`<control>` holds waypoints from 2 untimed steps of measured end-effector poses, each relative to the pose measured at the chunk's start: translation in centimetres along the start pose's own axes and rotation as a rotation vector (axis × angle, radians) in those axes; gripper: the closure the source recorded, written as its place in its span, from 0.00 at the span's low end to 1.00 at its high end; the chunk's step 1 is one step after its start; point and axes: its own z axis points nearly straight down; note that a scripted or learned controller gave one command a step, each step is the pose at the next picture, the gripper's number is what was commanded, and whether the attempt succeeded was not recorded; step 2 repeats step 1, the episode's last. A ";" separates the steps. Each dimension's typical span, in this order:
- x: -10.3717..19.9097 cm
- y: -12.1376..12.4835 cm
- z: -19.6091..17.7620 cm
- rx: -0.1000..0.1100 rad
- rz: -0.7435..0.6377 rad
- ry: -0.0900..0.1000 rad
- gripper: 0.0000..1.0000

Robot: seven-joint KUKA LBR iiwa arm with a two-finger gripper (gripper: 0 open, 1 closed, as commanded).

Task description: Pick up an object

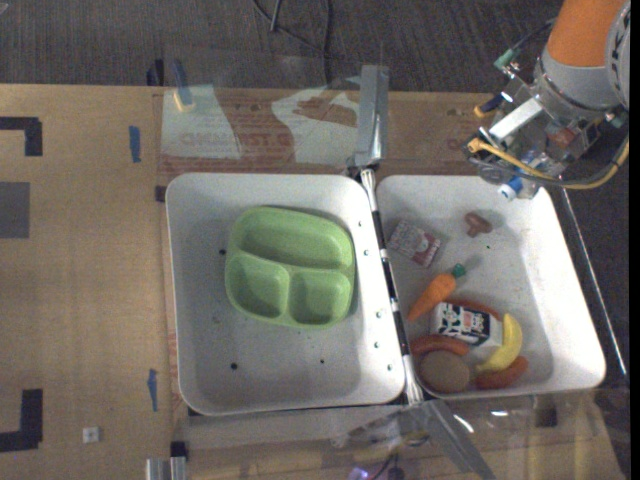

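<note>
The right bin [560, 268] holds several toy foods. An orange carrot [433, 294] lies near its middle, with a small red and white packet [414, 243] above it and a little brown piece [477, 223] further back. At the front sit a white carton [465, 323], a yellow banana [505, 342], a red sausage [437, 345] and a brown round piece [445, 371]. My gripper [512, 171] hangs over the bin's back right rim, above and apart from all of them, with nothing seen in it.
The left bin [195, 298] bears a green divided plate [290, 266]. A metal divider [370, 118] runs back between the bins. Yellow and blue cables [500, 151] hang at the wrist. The brown bench [80, 268] stretches to the left.
</note>
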 end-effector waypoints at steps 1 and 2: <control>1.2 -5.2 -0.4 0.001 0.097 0.000 1.00; 1.2 -5.2 -0.4 0.001 0.097 0.000 1.00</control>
